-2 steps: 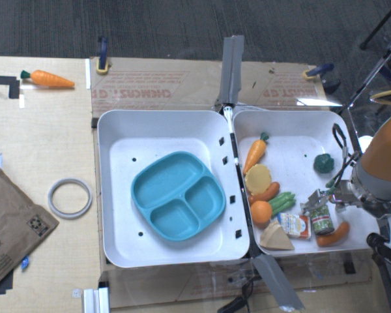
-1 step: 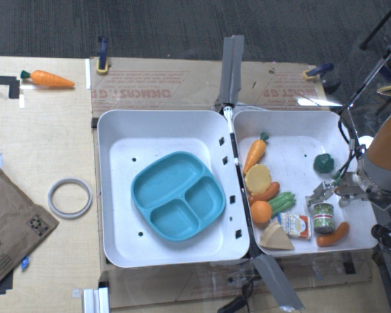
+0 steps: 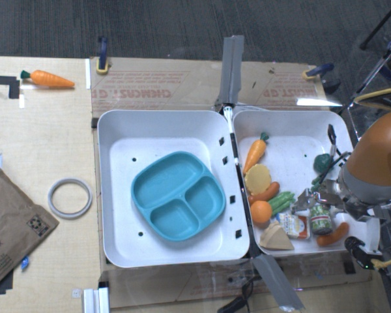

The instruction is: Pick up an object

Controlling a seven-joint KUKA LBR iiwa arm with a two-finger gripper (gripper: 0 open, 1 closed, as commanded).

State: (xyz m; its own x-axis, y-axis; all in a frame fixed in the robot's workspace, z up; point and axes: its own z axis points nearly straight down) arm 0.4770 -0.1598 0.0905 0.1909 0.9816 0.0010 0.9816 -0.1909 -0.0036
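Arm: I see the grey arm [image 3: 378,168] with its orange band coming in from the right, over the right edge of the right bin [image 3: 293,126].
Jaws [image 3: 315,201]: low inside the right bin, among the toy food; I cannot tell how they stand, because the wrist and clutter hide them.
Small jar [image 3: 321,219]: green-lidded, just under the wrist, touching or nearly touching the tool; I cannot tell whether it is gripped.
Right bin contents: a carrot [image 3: 255,154] tilted near the divider, a yellow round piece [image 3: 259,177] below it, a red sausage [image 3: 266,192], an orange ball [image 3: 260,212], green beans [image 3: 281,201], a tan wedge [image 3: 275,238], a white packet [image 3: 293,225], a second sausage [image 3: 332,234] at the lower right, and a dark green piece [image 3: 322,162] near the right wall.
Left bin [image 3: 114,175]: it holds a blue divided tray [image 3: 177,195] lying flat, well apart from the arm.
Counter [image 3: 39,135]: to the left I see a loose carrot [image 3: 47,79], a roll of tape [image 3: 70,197] and a cardboard box [image 3: 10,223].
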